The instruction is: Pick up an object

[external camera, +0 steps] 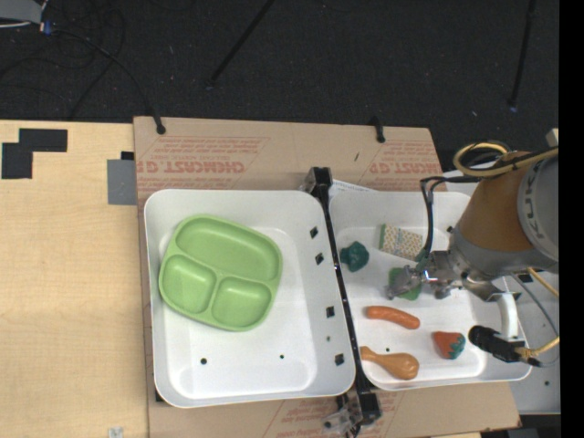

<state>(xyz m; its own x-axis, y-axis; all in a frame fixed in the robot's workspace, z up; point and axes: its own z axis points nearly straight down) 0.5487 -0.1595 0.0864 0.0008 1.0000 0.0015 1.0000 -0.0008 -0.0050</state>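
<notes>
Light wood bench carries a flattened cardboard sheet with red print. Two shallow white bins sit side by side on the cardboard, left bin touching right bin along a black divider. Black and grey patches mark the bench's far left.

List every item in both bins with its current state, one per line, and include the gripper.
green divided plate: lying flat in the left bin, nothing on it
teal object: resting loose in the right bin
patterned packet: lying flat near the far wall
orange carrot-like piece: lying on its side
tan drumstick-shaped toy: lying by the near rim
red-orange piece: resting loose
gripper: low over a green object
</notes>
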